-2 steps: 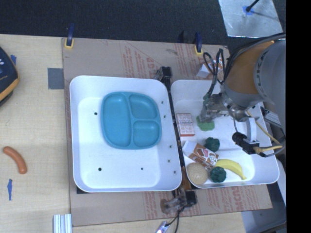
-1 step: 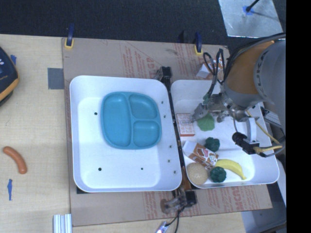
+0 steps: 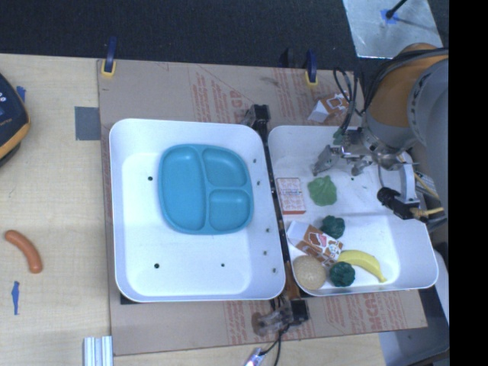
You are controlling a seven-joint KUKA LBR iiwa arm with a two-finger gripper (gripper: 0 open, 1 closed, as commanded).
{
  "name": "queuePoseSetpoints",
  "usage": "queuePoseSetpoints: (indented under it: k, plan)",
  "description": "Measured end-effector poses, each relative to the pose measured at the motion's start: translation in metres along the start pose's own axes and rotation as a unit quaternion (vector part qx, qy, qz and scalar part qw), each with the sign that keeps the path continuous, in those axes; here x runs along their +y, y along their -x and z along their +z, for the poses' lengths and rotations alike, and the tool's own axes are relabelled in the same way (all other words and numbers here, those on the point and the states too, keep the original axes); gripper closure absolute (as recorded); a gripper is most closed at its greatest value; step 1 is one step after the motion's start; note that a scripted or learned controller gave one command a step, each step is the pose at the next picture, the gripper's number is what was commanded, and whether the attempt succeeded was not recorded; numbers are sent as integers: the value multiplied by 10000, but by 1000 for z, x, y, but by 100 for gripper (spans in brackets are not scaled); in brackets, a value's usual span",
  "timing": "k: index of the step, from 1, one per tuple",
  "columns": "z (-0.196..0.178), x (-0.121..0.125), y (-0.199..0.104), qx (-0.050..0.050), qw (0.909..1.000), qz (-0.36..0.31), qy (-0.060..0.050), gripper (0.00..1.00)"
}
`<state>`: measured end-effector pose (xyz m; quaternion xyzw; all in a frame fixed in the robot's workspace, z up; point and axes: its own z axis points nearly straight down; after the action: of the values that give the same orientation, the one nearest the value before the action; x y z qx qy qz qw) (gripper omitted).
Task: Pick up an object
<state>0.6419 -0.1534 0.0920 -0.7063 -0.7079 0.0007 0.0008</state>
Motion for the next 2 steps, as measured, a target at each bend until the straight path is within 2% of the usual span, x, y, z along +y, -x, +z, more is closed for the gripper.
queuePoseSetpoints:
  k: [1,2]
  plan:
    - [0,-47,-22,-3,10000,-8,-9,0]
    - [-10,-47,-21,-5,10000,-14,-16,100]
